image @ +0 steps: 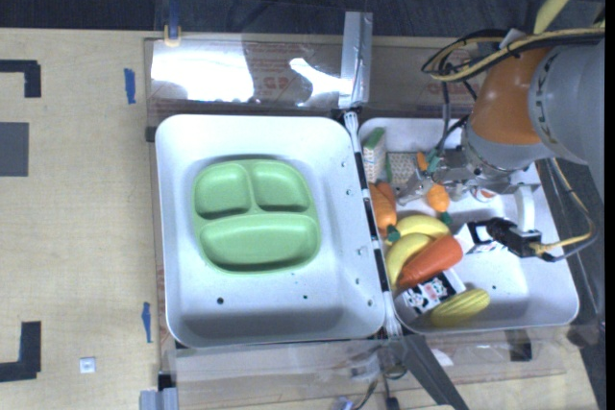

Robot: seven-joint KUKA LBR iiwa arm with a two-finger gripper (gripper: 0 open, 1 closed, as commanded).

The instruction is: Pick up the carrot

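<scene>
Gripper (pixel 434 180): we see it low over the upper part of the right bin, under the grey arm and its orange band; whether it is released or clenched we cannot tell.
Small orange piece (pixel 438 199): we find it right at the gripper's tip, but we cannot make out what it is, nor whether it is gripped.
Carrot (pixel 430 260): we see it lying in the right bin, slanted, its thick end up and to the right, resting against the yellow bananas (pixel 415 235) and apart from the gripper.
Second orange item (pixel 383 205): we place it by the left wall of the right bin, just above the bananas.
Yellow corn-like piece (pixel 459 305): it lies near the lower rim, below the carrot.
Right bin (pixel 548 293): white, shallow, crowded on its left half.
Left bin (pixel 183 302): it holds a green divided plate (pixel 256 212) of three sections.
</scene>
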